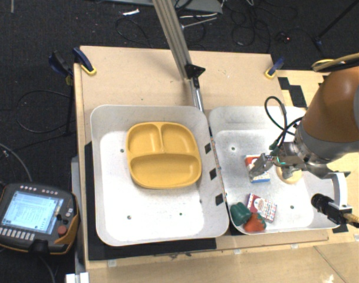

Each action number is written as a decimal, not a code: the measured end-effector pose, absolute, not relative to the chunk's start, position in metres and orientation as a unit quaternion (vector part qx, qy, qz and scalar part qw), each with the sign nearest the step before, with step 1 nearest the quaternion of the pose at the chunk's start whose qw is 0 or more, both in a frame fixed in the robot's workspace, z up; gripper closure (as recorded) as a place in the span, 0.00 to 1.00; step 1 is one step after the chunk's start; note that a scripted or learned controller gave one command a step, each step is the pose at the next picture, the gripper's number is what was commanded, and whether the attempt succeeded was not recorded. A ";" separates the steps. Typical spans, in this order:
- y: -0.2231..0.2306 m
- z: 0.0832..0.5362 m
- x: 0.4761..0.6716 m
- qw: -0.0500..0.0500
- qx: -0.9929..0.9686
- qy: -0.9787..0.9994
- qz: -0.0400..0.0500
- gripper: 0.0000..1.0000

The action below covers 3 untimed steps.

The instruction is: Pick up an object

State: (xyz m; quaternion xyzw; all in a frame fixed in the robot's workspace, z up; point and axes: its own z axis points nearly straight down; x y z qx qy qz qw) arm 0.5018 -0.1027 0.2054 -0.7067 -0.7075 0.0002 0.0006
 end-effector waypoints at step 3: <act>-0.106 0.095 0.501 0.000 -0.707 -0.707 0.000 0.00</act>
